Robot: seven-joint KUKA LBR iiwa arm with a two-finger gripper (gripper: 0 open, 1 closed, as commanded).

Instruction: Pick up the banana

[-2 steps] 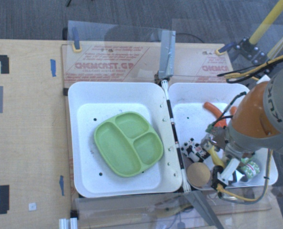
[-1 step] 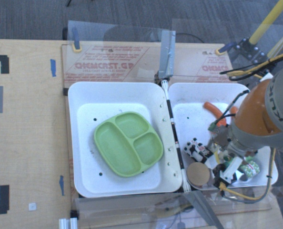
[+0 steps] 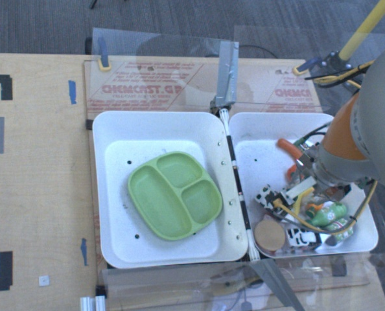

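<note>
Grey arm (image 3: 374,109), smooth metal casing, one, entering from the right; upper part cut off by the frame edge. Orange band (image 3: 341,141) above the wrist, glossy.

Bench (image 3: 37,173), pale wood-grain top, flat, one; cut off at left and bottom.

Cardboard sheet (image 3: 153,89), brown with red print, lying flat behind the bins; lettering too blurred to read.

White bins, two, shallow, rounded corners, matte plastic, side by side and touching along the middle: left bin (image 3: 108,148), right bin (image 3: 257,125). Far right corner of the right bin hidden by the arm.

Plate (image 3: 174,195), light green plastic, rounded, three compartments, one; lying flat and turned at an angle in the left bin.

Gripper (image 3: 312,188), dark and grey, one, low over the clutter in the right bin; how far open, and whether anything is held, cannot be told.

Brown disc (image 3: 269,236), round, flat, one, at the near edge of the right bin.

Green item (image 3: 328,214), glossy, lumpy, one; partly covered by cables.

Banana (image 3: 301,206), yellow, curved, one; in the right bin, directly under the gripper, mostly hidden by it and hard to make out.

Black-and-white piece (image 3: 265,196), spotted, small, one; just left of the banana; shape unclear.

Orange piece (image 3: 288,146), slim, tapered, one; toward the back of the right bin, apart from the pile.
</note>
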